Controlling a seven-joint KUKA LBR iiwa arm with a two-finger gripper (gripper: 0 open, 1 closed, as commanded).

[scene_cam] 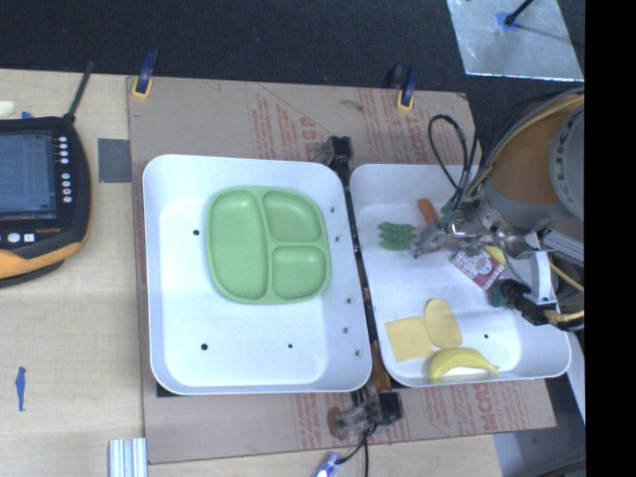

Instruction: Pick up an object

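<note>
Your gripper (pixel 433 238) hangs low in the right bin (pixel 370 266); you cannot tell how it is set. In the left bin (pixel 164 266) lies a green divided plate (pixel 267 243). Right-bin items: green toy (pixel 396 234) beside the gripper, yellow slice (pixel 408 338), banana (pixel 460 364).

I see two white bins (pixel 164 266) on brown cardboard (pixel 248 117). The left one holds a pale green divided plate (pixel 266 243). In the right one I make out a yellow banana (pixel 460 364), a yellow flat square (pixel 407 338), a dark green leafy piece (pixel 397 235), an orange stick (pixel 427 210) and a magenta packet (pixel 477 265).
</note>
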